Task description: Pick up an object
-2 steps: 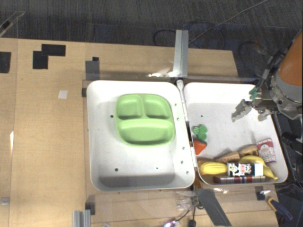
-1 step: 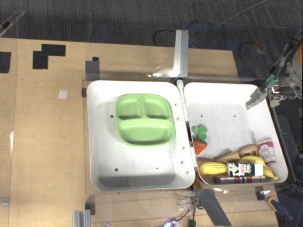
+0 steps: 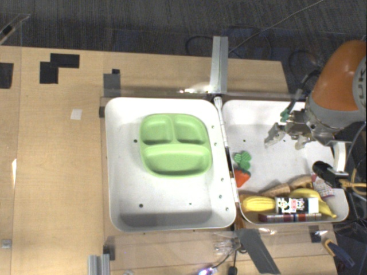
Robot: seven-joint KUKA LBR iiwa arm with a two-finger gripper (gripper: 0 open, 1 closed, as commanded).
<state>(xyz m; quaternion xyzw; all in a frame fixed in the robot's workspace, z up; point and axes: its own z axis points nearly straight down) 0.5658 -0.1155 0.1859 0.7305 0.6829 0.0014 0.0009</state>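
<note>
arm (image 3: pixel 344 90): enters from right, orange band up | gripper (image 3: pixel 285 139): fingers spread apart, pointing left-down, holding nothing

A wooden table (image 3: pixel 57 165) carries two white bins side by side: the left bin (image 3: pixel 123 171) and the right bin (image 3: pixel 258 116), touching along a shared edge.

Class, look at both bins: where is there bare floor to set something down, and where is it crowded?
Left bin: bare floor rings the green tray. Right bin: bare between the gripper and the strawberry. Crowded along its near edge: bananas, marker.
</note>
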